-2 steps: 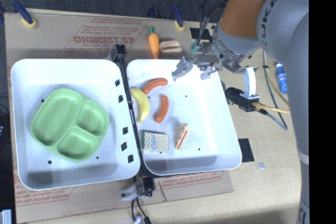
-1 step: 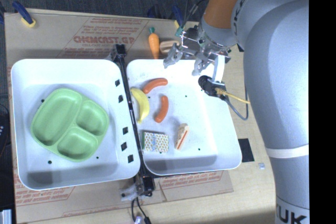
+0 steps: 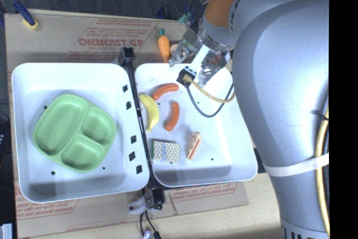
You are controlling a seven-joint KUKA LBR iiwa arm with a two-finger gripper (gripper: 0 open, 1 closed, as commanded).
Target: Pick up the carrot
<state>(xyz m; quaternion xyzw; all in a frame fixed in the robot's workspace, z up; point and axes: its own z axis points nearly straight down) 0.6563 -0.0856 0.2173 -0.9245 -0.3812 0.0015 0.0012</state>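
Carrot (image 3: 163,47): on the surface just beyond the right bin's (image 3: 238,137) far rim. Pincer (image 3: 190,61): beside it, over that rim; finger state cannot be told.

The arm (image 3: 279,81) covers the right bin's (image 3: 224,173) far right corner and much of its right edge, and runs out past the top and bottom edges. The gripper (image 3: 190,59) is a blur of parts at the bin's far edge; its fingers are too cluttered to read. The carrot's (image 3: 163,46) lower end meets that blur.
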